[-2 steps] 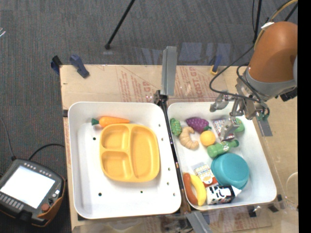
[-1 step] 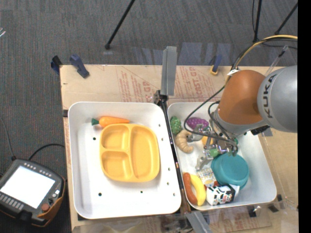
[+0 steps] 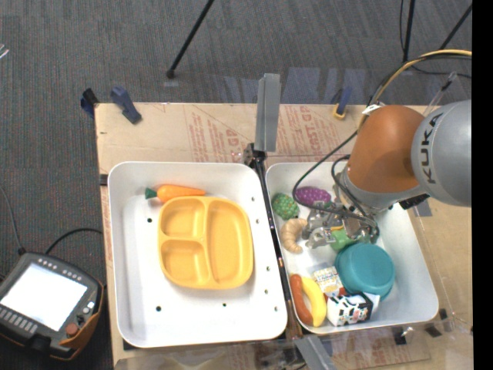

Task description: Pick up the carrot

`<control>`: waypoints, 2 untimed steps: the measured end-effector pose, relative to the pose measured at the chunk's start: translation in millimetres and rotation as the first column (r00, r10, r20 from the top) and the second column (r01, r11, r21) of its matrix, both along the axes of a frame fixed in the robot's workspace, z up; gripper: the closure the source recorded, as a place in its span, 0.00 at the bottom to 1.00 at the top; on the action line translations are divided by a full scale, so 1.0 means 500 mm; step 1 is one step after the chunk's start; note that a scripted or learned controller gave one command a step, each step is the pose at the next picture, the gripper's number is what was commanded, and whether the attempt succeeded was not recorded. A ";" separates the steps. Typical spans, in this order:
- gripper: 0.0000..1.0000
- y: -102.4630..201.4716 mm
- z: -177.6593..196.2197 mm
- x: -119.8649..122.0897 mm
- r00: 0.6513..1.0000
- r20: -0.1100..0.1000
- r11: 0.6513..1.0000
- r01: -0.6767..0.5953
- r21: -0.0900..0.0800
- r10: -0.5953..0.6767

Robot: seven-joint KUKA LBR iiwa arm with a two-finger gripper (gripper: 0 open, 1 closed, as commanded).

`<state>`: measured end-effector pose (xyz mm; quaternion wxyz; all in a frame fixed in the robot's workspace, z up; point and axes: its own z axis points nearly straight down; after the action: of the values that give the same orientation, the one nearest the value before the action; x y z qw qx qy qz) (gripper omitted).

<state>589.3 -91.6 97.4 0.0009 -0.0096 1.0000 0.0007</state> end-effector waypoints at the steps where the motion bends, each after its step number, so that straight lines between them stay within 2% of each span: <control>1: 1.00 0.081 0.186 -0.093 0.977 0.005 0.977 -0.212 -0.002 0.212; 2: 1.00 -0.045 0.502 -0.009 0.941 0.011 0.941 -0.339 -0.007 0.340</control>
<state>584.9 -114.0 348.5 0.0070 -0.1818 0.9833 -0.0019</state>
